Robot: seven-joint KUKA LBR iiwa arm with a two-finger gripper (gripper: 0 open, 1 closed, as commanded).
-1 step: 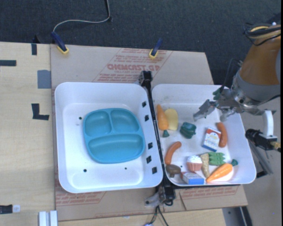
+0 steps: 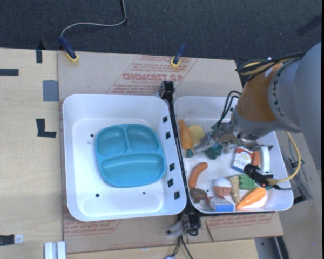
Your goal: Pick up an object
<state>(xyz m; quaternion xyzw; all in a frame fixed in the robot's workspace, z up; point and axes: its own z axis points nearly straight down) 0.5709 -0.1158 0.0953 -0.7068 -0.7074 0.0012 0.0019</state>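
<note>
The right bin (image 2: 200,108) holds several toy foods. My gripper (image 2: 209,143) is low over its upper middle, pointing left, with the grey and orange arm (image 2: 264,99) behind it. A small teal piece (image 2: 214,152) lies right beside the gripper, under its tip; whether it is gripped is unclear. Just left of the gripper lie a yellow lemon (image 2: 196,131) and a small orange carrot (image 2: 185,136). An orange sausage (image 2: 197,172) lies below.
A blue divided plate (image 2: 130,154) sits in the left bin (image 2: 78,144). At the right bin's front lie a big carrot (image 2: 252,197), a green piece (image 2: 248,182), a cake slice (image 2: 222,186), a brown mushroom (image 2: 198,194) and a red-and-white carton (image 2: 241,158). A black divider (image 2: 173,139) separates the bins.
</note>
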